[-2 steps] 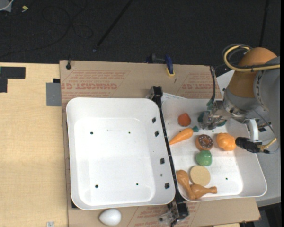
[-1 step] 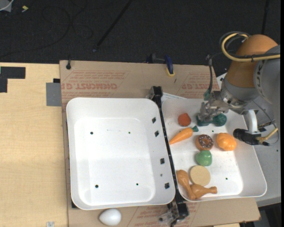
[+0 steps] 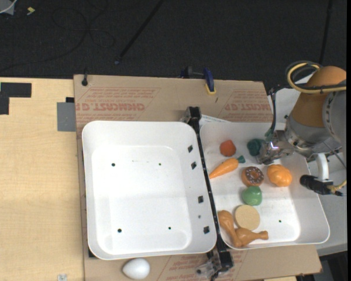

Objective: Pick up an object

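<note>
The right bin (image 3: pixel 316 227) holds several toy foods. Among them are a red tomato (image 3: pixel 227 148), an orange carrot (image 3: pixel 224 168), a brown donut (image 3: pixel 253 175), an orange fruit (image 3: pixel 279 175) and a green ball (image 3: pixel 251 195). A beige disc (image 3: pixel 246 217) and two chicken drumsticks (image 3: pixel 245 235) lie near the front. A dark green piece (image 3: pixel 254 146) sits at the back. My gripper (image 3: pixel 271 148) is low in the bin, just right of the dark green piece and above the orange fruit. The arm's wrist hides part of it.
The left bin (image 3: pixel 141 186) stands beside the right one, with a black divider (image 3: pixel 200 180) between them. A white egg (image 3: pixel 136 268) lies on the cardboard in front of the left bin. Cables hang off the arm (image 3: pixel 316 116) at the right.
</note>
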Robot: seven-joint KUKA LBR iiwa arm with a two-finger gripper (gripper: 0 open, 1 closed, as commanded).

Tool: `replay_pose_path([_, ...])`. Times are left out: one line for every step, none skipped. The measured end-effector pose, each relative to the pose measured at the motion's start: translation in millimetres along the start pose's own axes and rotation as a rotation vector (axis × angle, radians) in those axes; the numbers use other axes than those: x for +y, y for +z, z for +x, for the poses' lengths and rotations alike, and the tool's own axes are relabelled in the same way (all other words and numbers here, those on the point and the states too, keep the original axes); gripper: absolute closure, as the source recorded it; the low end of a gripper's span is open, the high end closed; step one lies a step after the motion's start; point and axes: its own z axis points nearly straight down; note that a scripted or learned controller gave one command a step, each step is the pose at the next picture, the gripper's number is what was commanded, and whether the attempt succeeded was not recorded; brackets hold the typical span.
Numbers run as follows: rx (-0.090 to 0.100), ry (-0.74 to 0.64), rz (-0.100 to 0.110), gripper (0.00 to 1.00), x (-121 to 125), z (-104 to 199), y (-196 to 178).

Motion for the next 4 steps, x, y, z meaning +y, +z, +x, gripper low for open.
replay_pose_path([0.002, -0.007, -0.005, 1.0, 6.6, 70.9, -42.8])
replay_pose_path([0.001, -0.006, -0.007, 1.0, 11.7, 111.2, -88.2])
replay_pose_path([-0.003, -0.001, -0.009, 1.0, -7.0, 54.0, -14.5])
replay_pose_path([0.001, -0.006, -0.008, 1.0, -9.8, 99.2, -72.4])
